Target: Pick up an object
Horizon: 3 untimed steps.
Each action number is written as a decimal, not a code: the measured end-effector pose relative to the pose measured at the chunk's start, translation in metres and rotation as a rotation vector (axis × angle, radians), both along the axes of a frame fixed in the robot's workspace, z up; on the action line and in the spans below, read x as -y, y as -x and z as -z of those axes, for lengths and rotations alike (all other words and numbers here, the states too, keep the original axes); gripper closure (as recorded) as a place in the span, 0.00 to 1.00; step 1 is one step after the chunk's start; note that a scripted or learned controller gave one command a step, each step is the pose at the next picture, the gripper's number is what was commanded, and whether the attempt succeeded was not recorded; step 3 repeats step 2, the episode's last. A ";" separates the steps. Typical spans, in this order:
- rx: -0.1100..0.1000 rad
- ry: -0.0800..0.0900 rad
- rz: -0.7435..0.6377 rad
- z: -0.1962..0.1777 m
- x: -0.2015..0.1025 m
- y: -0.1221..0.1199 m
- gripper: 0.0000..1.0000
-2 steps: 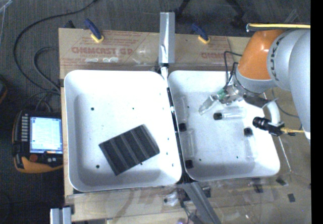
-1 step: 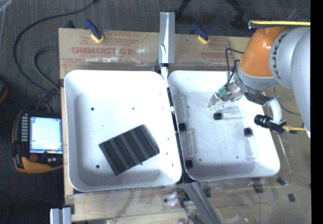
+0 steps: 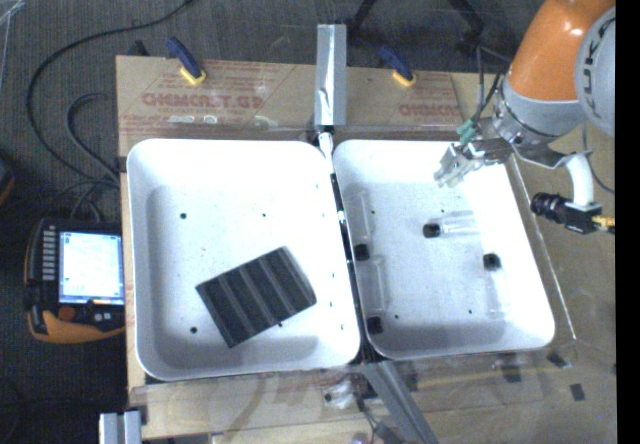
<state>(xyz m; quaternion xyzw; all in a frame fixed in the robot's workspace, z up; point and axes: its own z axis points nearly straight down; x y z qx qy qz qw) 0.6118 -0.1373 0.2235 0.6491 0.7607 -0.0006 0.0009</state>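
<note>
**Colours and Patterns on the Bench**

Two bins [image 3: 240,157], plain white. Ridged block [image 3: 257,295], black with parallel dark stripes. Arm [image 3: 560,42], grey with orange band. Bench board [image 3: 215,97], tan with faded red lettering. Two clamps [image 3: 185,60], blue and yellow. Handheld pendant [image 3: 75,277], orange-edged with pale lit screen.

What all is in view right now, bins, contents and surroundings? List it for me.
shallow white bins: 2, white, side by side on the bench
dark ribbed rectangular block: 1, black, left bin, tilted
small dark pieces: 2, black, right bin floor
clear plastic piece: 1, transparent, right bin, beside one dark piece
handheld control pendant: 1, orange with lit screen, left of the bench
clamps: 2, blue-yellow, bench's far edge
arm: 1, grey and orange, right
gripper: 1, over right bin's far part
</note>
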 end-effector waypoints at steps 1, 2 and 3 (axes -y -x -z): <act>-0.003 -0.001 -0.110 0.072 0.087 0.041 1.00; 0.000 -0.002 -0.121 -0.004 0.020 -0.002 1.00; 0.000 -0.002 -0.121 -0.004 0.020 -0.002 1.00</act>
